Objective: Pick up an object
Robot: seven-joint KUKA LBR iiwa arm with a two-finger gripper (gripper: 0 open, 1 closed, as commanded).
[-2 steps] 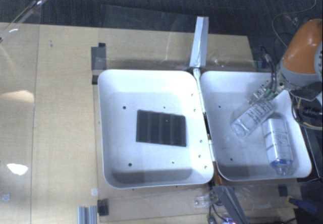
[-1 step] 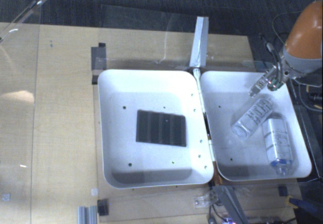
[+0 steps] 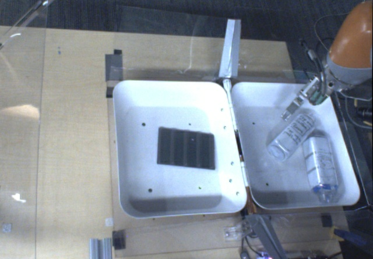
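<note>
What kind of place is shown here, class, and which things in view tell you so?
Most likely a robotics lab test bench. A grey arm with an orange band reaches over two shallow white bins set side by side on a wooden bench, cables trail at the edge, and clear plastic bottles lie as practice objects.

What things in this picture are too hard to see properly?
- The robot's hand: too small and blurry in the camera view to tell how its fingers are set.
- The grey arm with the orange band: cut off by the picture's right edge.
- Print on the two clear plastic bottles in the right white bin: too small to read.
- The dark ridged rectangle in the left white bin: what it is stays unclear.
</note>
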